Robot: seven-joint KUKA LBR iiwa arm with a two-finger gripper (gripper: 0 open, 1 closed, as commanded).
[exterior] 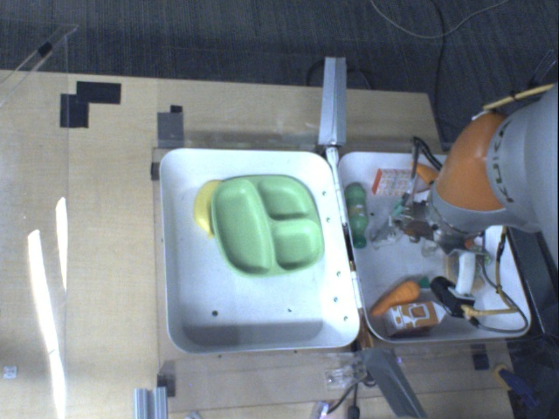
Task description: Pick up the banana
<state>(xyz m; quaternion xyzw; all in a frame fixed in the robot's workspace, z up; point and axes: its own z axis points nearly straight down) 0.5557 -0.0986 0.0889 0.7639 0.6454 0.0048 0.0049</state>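
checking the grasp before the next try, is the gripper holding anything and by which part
Cannot be told: the gripper hangs over the right bin, its tip too blurred. The banana lies in the left bin, under the green tray.

Pale wood surface [105, 260] w/ black tape marks [87, 101]; dark grey carpet floor [218, 16] behind, cable [437, 24] looped on it.
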